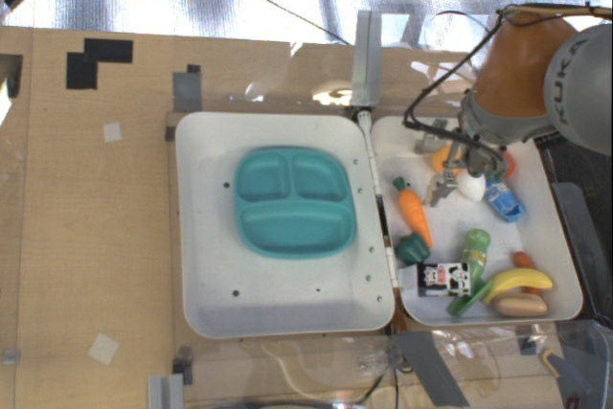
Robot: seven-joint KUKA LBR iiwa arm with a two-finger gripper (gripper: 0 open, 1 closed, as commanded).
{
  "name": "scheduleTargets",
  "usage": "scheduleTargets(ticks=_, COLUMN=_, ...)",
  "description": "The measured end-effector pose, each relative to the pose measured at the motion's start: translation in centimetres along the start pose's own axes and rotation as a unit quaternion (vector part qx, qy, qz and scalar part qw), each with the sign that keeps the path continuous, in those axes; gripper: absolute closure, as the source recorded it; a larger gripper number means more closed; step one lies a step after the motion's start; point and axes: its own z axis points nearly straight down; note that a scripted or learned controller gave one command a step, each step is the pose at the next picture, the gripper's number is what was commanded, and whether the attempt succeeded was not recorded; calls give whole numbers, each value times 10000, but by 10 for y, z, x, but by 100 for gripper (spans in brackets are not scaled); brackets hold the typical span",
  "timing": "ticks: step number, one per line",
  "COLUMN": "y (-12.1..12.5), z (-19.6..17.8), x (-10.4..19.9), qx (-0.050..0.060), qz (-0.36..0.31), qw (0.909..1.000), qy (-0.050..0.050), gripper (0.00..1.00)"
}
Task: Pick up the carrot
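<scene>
A tan cardboard-covered bench [86, 235] spans the frame, bearing two shallow white bins side by side. The left white bin [206, 302] sits at centre and holds a teal plastic divided tray [292, 202] with three compartments, lying flat near the bin's middle. The right white bin [565, 297] lies at the right of the frame and is crowded with toy food. The grey arm with its orange band [522, 62] enters from the upper right, black cables looping around it, and hangs over the upper part of the right bin. Its metal two-finger gripper [448, 179] points down beside a white egg-shaped object [471, 186]; the jaws appear slightly spread with nothing between them. The small orange carrot with a green top [413, 212] lies on the bin floor at the bin's left side, just below and left of the fingertips, apart from them. A yellow banana [520, 282] rests near the lower right corner above a tan bread roll [521, 305]. A green bottle-shaped item [475, 253] stands beside a small black-and-white carton [444, 279], and a blue box [503, 202] lies right of the egg.
</scene>
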Motion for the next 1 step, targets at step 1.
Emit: scheduleTargets(ticks=1, y=-11, z=13, x=26, qx=-6, qz=-454, qw=9990, qy=52, gripper=0)
